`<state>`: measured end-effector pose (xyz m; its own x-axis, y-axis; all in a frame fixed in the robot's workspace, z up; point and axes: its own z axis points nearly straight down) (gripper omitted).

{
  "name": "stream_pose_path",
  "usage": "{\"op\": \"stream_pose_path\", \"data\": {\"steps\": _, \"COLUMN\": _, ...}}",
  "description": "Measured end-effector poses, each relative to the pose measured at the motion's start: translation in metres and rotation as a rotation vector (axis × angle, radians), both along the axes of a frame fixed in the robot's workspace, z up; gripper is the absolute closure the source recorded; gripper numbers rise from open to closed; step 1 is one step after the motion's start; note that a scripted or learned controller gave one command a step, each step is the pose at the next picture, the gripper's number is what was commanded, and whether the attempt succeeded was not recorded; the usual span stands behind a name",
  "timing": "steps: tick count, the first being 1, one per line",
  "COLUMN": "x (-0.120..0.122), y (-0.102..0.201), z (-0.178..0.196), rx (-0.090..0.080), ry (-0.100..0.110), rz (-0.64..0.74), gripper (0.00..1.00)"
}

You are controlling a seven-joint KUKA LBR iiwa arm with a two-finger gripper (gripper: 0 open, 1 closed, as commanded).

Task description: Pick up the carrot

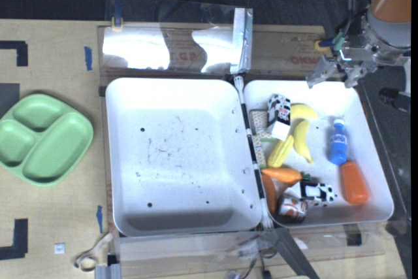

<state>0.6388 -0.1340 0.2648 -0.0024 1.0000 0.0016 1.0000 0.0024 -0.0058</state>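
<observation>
Well apart: carrot low in right bin, end effector above its far rim, state unclear.

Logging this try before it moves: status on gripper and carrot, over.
Gripper above the right bin's far edge, holding nothing. Carrot lies at that bin's near-left side, untouched. Corn and cow toy crowd it.

arm: orange band | grey wrist | yellow cable loop above
</observation>
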Motion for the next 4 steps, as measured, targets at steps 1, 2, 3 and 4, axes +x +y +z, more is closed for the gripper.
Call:
{"op": "stream_pose_path", "data": {"steps": 1, "x": -0.097, "y": 0.029, "z": -0.095, "rx": 0.000, "ry": 0.001, "rz": -0.106, "gripper": 0.00}}
{"op": "stream_pose_path", "data": {"steps": 2, "x": -0.138, "y": 0.033, "z": -0.067, "rx": 0.001, "ry": 0.002, "rz": -0.069, "gripper": 0.00}}
{"op": "stream_pose_path", "data": {"steps": 3, "x": -0.151, "y": 0.053, "z": -0.057, "rx": 0.000, "ry": 0.002, "rz": -0.098, "gripper": 0.00}}
{"op": "stream_pose_path", "data": {"steps": 4, "x": -0.160, "y": 0.073, "z": -0.064, "rx": 0.001, "ry": 0.001, "rz": 0.037, "gripper": 0.00}}
